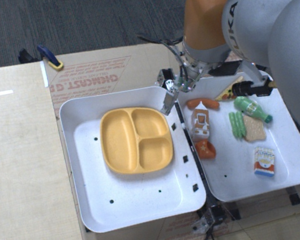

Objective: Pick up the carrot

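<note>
Two shallow white bins side by side on the bench. The left bin (97, 212) holds a yellow three-compartment plate (136, 139), lying flat. The right bin (236, 184) holds the loose items. The carrot (202, 102) lies near the bin's far left corner, roughly level, just right of the wall shared by the bins. Directly nearer than it, almost touching, stands a small carton with a brown-and-white face (200, 124), and nearer again a red tomato-like piece (204, 149). To the right lie a green bean pod (236, 125), a slice of brown bread (254, 127) beside it, and a green bottle (250, 109) tilted across the bread's far end. A pizza-slice toy (230, 92) sits at the far edge, partly under the arm. A small blue-and-white milk carton (265, 161) lies in the near right part.

The arm (258, 17) enters from the right, orange band above the wrist, and reaches leftward and down. The gripper (174, 90) hangs over the far end of the shared wall, just left of the carrot and apart from it. Whether it is wide or narrow cannot be told; nothing is seen in its grasp.
</note>
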`<state>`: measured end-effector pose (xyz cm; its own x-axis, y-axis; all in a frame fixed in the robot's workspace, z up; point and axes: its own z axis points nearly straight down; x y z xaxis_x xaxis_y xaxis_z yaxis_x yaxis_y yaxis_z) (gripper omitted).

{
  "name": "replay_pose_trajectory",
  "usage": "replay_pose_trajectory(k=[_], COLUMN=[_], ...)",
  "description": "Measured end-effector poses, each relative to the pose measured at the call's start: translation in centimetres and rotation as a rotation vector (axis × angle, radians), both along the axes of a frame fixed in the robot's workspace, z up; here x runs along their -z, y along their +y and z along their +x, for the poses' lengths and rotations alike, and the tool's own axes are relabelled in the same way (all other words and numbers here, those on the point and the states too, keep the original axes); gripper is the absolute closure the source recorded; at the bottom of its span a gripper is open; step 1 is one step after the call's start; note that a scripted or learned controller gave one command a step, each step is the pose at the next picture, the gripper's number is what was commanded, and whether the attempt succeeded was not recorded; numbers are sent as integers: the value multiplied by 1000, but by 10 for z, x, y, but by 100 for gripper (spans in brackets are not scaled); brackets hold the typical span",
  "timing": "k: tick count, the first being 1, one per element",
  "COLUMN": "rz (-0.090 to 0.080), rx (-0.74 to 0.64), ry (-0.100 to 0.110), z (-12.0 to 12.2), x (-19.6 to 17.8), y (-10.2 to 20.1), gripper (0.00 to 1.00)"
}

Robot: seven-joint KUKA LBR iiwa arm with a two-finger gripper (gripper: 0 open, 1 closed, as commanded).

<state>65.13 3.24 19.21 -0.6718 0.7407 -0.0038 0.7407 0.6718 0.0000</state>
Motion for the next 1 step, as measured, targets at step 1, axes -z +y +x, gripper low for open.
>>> replay_pose_trajectory(k=[1], rz=[0], rx=[245], ry=[1], z=[0], x=[1], y=[37], gripper=[0])
